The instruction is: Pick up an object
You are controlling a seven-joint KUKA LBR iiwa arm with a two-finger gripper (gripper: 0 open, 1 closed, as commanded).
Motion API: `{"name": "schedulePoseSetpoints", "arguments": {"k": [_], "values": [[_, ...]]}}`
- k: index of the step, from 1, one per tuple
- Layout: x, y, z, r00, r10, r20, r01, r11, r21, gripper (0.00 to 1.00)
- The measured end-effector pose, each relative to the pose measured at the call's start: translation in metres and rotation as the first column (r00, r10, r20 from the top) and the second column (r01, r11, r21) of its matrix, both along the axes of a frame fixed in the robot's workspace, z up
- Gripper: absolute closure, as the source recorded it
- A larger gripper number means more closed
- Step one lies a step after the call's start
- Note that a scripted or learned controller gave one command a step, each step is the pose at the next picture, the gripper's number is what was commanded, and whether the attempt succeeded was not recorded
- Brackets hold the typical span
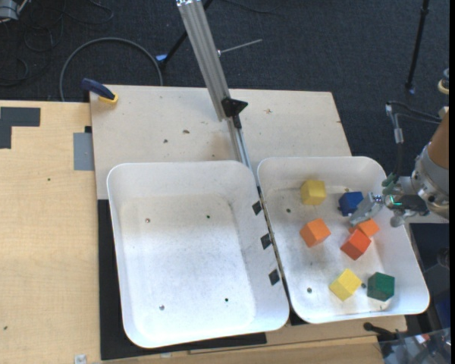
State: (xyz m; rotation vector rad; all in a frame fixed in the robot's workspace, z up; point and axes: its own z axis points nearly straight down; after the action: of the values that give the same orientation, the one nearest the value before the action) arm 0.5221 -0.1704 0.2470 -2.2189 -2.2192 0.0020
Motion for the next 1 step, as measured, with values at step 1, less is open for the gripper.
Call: {"name": "schedulePoseSetpoints", "arguments": {"k": [1], "values": [[0.0457,0.0705,-0.0548,1.000,0.007,-0.004,-0.007,1.000,0.003,0.00]]}}
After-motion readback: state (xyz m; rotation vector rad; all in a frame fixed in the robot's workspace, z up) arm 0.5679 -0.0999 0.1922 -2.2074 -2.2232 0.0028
